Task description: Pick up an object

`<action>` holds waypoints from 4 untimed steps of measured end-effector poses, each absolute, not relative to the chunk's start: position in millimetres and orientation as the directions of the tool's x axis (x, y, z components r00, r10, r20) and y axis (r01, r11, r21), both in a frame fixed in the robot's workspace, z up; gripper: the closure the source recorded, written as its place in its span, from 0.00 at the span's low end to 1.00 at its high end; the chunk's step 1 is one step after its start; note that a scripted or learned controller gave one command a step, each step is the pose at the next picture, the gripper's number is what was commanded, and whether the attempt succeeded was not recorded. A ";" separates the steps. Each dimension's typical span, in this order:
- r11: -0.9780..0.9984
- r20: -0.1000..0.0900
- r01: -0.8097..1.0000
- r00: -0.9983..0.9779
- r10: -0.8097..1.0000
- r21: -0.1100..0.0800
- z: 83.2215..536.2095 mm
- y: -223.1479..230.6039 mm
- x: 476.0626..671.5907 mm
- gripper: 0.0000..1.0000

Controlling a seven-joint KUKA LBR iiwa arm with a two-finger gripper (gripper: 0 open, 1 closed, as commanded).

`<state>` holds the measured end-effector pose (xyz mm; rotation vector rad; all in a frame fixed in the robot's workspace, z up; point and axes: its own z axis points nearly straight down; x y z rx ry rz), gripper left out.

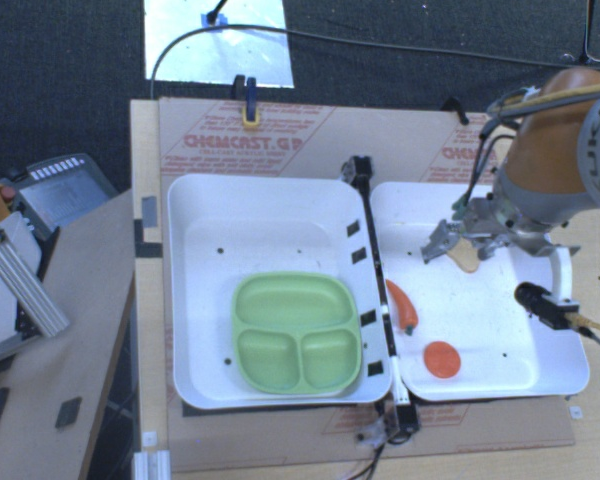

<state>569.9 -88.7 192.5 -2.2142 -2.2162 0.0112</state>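
**Claw parked over the tan piece in the right bin – grab or no grab?**

So the grey arm with the orange band came in from the right and had its claw (460, 242) low over the far part of the right-hand shallow white bin (550, 368). Right under and beside the fingertips sat a small tan, roundish object (466, 261), partly hidden by the claw. That looked like the chosen target, since the arm was hanging right above it rather than near the other stuff.

Honestly couldn't tell if the fingers were spread or closed; they were too blurry and small, and nothing was clearly pinched between them. I wouldn't call it a grasp.

The other candidates were lying loose in the same bin: an orange-red carrot-shaped piece (404, 306) close to the divider between the bins, and a flat round orange-red disc (441, 359) nearer the front edge. Both were well apart from the claw.

The left white bin (195, 268) held a pale green three-compartment plastic plate (296, 330), flat on the floor of it. Both bins sat side by side on the worktop (310, 133).
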 end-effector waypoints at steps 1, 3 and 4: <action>0.003 0.000 1.000 -0.003 1.000 0.001 198.8 -88.6 572.8 0.00; 0.001 0.001 1.000 -0.001 1.000 -0.003 87.1 -92.3 565.4 0.00; 0.001 0.000 1.000 -0.001 1.000 0.003 100.6 -92.6 567.0 1.00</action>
